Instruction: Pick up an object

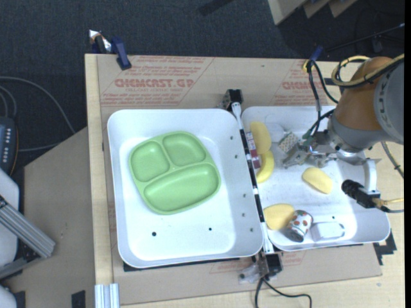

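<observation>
On the left of the surface (160, 76) I see the first white bin (128, 236), and in it a green divided plate (173, 171) lying flat with its three compartments facing up, set toward the bin's upper half and apart from every wall. Along the seam between the two bins runs a dark strip with clamps at its near and far ends. Just past that seam, in the right bin (366, 226), a banana (261, 149) lies lengthwise against the left wall, with a red-labelled piece touching its left side. Nearer to me, at the bin's front left, I make out a round yellow fruit (278, 215), and touching its right side a small metallic object with red spots (298, 226); a flat white item (331, 230) sits just beside that along the front wall. Toward the middle of the bin a pale yellow lemon-shaped object (318, 179) rests on the floor, apart from the banana. Above it, the pincer (300, 151) is down low over the bin's upper middle, just beside a small speckled grey piece (287, 142); I cannot tell whether the pincer is released or clenched, nor whether it touches that piece. The arm (376, 108) comes in from the right, its orange band showing above the grey wrist, with cables looping around it.
</observation>
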Action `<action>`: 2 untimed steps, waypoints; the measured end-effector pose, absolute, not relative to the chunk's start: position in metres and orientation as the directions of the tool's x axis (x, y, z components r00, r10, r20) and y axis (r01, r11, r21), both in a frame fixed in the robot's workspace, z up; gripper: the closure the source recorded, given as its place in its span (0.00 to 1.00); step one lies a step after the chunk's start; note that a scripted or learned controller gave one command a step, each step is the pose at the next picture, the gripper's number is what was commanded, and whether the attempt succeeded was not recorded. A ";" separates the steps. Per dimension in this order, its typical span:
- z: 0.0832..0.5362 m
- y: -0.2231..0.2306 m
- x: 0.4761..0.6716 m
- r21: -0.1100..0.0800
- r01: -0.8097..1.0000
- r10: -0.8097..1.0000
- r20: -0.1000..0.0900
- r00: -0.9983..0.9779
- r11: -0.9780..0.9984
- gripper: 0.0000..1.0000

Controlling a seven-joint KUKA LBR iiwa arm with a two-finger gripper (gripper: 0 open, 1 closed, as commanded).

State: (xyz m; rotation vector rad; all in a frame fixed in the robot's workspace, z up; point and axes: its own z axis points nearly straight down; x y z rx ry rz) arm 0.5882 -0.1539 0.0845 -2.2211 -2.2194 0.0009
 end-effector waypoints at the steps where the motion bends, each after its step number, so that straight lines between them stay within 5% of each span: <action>1: 0.084 -0.168 0.539 -0.002 1.000 1.000 0.001 0.001 -0.001 0.00; 2: 0.094 -0.168 0.539 0.000 1.000 1.000 0.000 0.001 -0.001 1.00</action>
